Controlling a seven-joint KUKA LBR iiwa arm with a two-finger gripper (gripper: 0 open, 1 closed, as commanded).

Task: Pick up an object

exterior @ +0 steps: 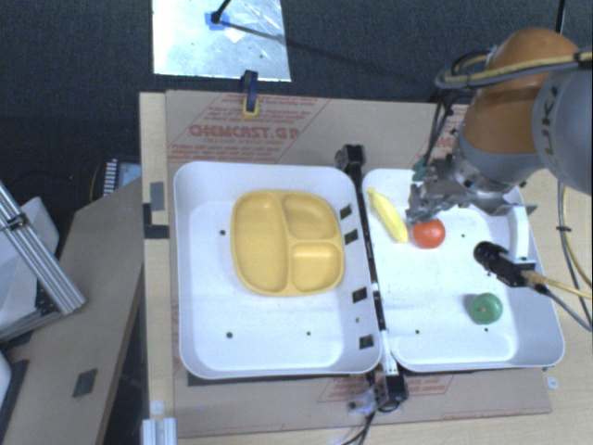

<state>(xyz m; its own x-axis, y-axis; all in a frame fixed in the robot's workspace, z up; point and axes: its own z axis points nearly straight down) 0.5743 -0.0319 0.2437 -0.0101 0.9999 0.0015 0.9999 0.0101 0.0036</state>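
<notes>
- Camera view: two white bins sit side by side on a brown board (278,123) with red lettering, the left bin (190,286) at the middle of the frame and the right bin (445,346) toward the right of the frame.
- The left bin holds a yellow divided plate (283,242) with three compartments, lying flat near the bin's middle.
- The right bin holds three small things: a yellow banana-shaped piece (387,215) near its upper left, a red round thing (428,235) just to the right of it, and a green round thing (484,308) toward the lower right, well apart from the other two.
- The arm (514,109), grey with an orange section, comes in from the upper right of the frame and bends down over the right bin.
- The gripper (424,209) hangs directly above the red round thing, its lower end meeting the top edge of that thing in the picture; whether they touch cannot be told.
- Whether the gripper is released or clenched cannot be told from this angle, and nothing is seen held in it.
- A silvery sheet (220,26) lies on the dark floor at the upper left of the frame, beyond the board.
</notes>
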